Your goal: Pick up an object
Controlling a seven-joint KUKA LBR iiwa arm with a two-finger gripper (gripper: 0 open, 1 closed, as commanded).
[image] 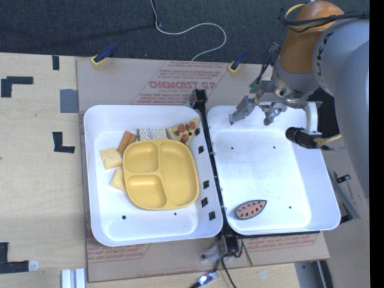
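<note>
My gripper (254,116) hangs over the far edge of the right bin (312,197), its two grey fingers spread apart and nothing between them. A flat watermelon-slice toy (250,209), pink with dark seeds, lies near the front of the right bin, well away from the gripper. In the left bin (99,221) a yellow divided plate (161,174) sits in the middle. Around the plate's far and left sides lie tan cracker-like pieces (111,158), a brown piece (126,141), a white patterned piece (152,134) and a pizza-slice toy (185,129).
The bins rest on a cardboard sheet (180,83) held by clips at its far corners. A black divider with clips (207,161) runs between the bins. A thin white cable (192,32) loops across the dark floor behind.
</note>
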